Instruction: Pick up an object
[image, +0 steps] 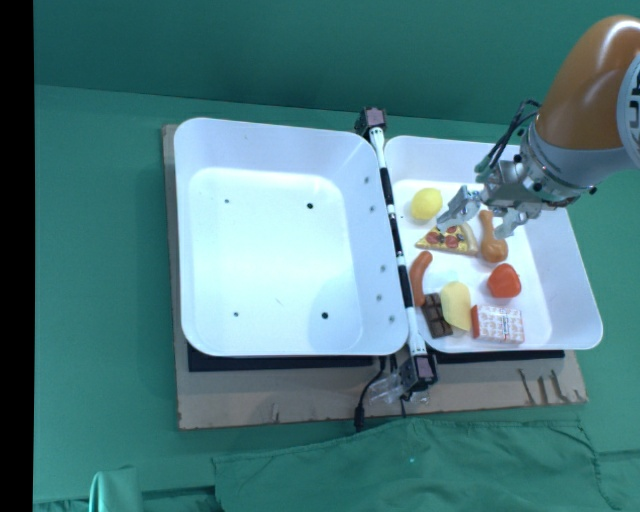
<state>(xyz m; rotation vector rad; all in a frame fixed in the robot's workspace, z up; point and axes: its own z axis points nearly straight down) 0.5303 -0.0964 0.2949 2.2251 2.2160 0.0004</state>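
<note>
The arm (590, 90) reaches in from the right over the right bin (575, 290), and its gripper (487, 215) hangs low above the far half of that bin. The two fingers (462, 206) are spread apart, one on each side of the top end of an orange chicken leg (490, 240). The leg lies in the gap between them, but whether the fingers touch it cannot be told, and it appears to rest on the bin floor.

Left of the gripper lies a yellow lemon (426, 204), near the bin's left wall. Just near of the lemon is a pizza slice (448, 239), its right edge close beside the chicken leg. Nearer still, a red sausage (420, 271) lies along the left wall, with a brown chocolate bar (435, 315) just near of it. A pale yellow wedge of cheese (458, 305) sits touching the chocolate bar on its right. A red tomato (504, 281) lies just near of the chicken leg's thick end. A small red and white carton (498, 324) lies at the near edge of the bin, beside the cheese.

The left bin (200, 150) sits beside the right one. Both bins rest on a cardboard sheet (250, 405) on the green bench (90, 300).
</note>
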